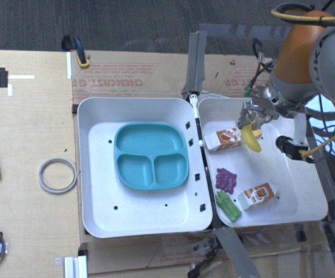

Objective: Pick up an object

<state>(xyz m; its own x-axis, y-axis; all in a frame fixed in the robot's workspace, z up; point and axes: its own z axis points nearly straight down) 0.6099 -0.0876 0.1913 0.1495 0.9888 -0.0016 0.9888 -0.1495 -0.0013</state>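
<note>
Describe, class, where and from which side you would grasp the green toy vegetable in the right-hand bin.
Take the green toy vegetable across its narrow middle, coming straight down from above. It lies flat and elongated near the front-left corner of the right bin, so its long sides are the easiest to span. The bin wall crowds its left side, so approaching from the side looks risky.

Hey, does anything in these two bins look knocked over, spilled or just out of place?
Nothing looks spilled or damaged. In the right bin, both small cartons lie on their sides, loose among the banana, purple grapes and green vegetable. The teal divided plate sits flat in the left bin.
</note>
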